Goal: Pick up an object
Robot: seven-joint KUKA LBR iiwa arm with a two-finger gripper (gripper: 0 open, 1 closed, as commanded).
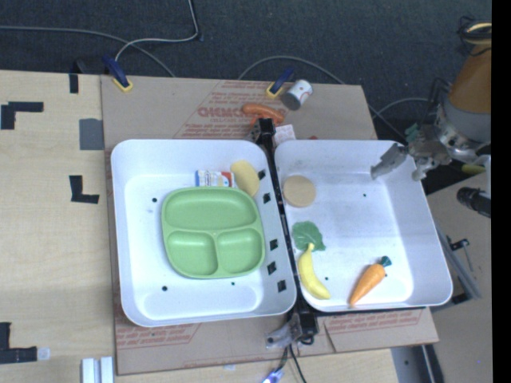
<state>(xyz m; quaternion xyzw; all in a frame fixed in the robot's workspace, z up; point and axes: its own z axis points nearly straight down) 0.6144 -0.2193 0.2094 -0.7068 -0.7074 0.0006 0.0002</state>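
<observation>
Gripper (393, 163) hangs over the right bin's (415, 238) far corner, finger state unreadable. Carrot (367, 284) lies at the bin's near edge (well apart from gripper), banana (310, 274) beside it.

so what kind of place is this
Probably a robot grasping test bench: two white bins clamped onto cardboard, toy food like a carrot and banana, and a robot gripper reaching in.

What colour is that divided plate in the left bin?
Light green; the divided plate shows clearly in the camera view.
</observation>
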